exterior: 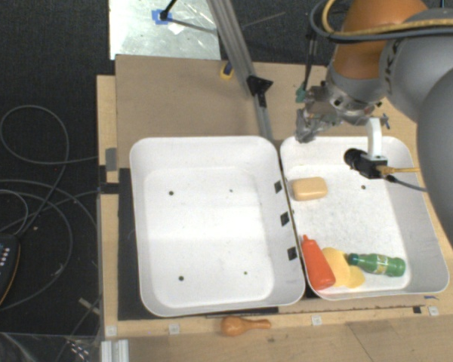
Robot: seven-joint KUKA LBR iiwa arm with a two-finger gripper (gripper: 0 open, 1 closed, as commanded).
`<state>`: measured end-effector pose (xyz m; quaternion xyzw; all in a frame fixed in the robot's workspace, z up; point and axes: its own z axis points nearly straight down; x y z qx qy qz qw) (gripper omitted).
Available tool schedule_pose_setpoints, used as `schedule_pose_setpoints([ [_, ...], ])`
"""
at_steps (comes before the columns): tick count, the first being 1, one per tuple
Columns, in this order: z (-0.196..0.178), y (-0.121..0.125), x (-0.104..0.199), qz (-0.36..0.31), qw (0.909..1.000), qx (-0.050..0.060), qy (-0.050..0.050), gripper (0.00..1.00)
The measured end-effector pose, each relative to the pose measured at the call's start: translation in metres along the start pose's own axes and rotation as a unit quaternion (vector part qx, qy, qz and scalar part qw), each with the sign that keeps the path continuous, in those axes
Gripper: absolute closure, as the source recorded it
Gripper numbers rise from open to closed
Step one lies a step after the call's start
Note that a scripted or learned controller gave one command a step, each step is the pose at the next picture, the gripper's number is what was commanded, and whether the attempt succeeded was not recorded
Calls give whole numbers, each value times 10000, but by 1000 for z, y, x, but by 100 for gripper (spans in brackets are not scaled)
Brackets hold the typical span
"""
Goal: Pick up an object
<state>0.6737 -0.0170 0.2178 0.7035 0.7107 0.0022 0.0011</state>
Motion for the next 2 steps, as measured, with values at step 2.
schedule_pose_setpoints([
  [2,-4,6,110,1,10000,11,3,100],
])
